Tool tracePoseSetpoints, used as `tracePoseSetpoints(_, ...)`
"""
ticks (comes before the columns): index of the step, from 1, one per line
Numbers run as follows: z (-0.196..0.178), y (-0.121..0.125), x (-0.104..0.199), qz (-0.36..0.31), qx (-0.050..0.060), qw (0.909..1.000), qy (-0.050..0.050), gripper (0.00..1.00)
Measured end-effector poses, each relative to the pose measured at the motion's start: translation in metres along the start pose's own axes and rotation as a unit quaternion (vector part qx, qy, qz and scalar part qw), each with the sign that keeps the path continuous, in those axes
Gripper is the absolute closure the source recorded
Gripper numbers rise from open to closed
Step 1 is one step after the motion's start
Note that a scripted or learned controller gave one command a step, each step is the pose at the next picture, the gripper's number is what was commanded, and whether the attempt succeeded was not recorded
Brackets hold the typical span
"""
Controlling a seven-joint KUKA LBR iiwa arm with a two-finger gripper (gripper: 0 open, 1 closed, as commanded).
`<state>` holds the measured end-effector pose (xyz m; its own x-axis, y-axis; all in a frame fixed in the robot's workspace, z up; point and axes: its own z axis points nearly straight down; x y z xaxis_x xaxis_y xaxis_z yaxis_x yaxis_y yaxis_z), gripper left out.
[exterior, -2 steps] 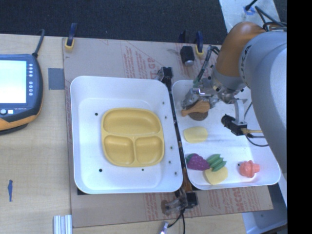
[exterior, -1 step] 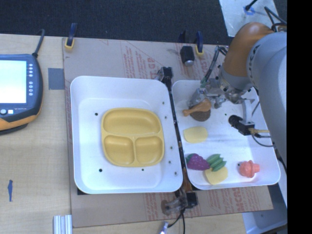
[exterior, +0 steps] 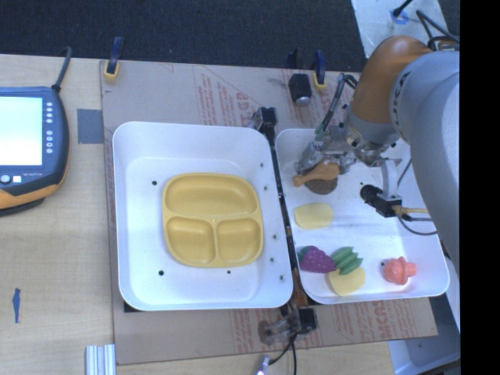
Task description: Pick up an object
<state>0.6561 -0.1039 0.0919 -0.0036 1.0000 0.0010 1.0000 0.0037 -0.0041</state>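
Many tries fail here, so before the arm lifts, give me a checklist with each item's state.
1. Gripper over the right bin: ok.
2. Gripper at the brown object: ok.
3. Brown object between the jaws: cannot tell.
4. Brown object apart from the pale yellow piece: ok.
5. Purple grapes and orange toy away from the arm's work: ok.
6. Yellow divided tray lies in the left bin: ok.

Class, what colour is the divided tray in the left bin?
Yellow; the divided tray shows clearly in the camera view.
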Motion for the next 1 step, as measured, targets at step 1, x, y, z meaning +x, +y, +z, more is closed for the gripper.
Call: tracePoseSetpoints(1, -0.0142, 0.0024, -0.0008, -0.002, -0.003, 1.0000, -0.001, 1.00)
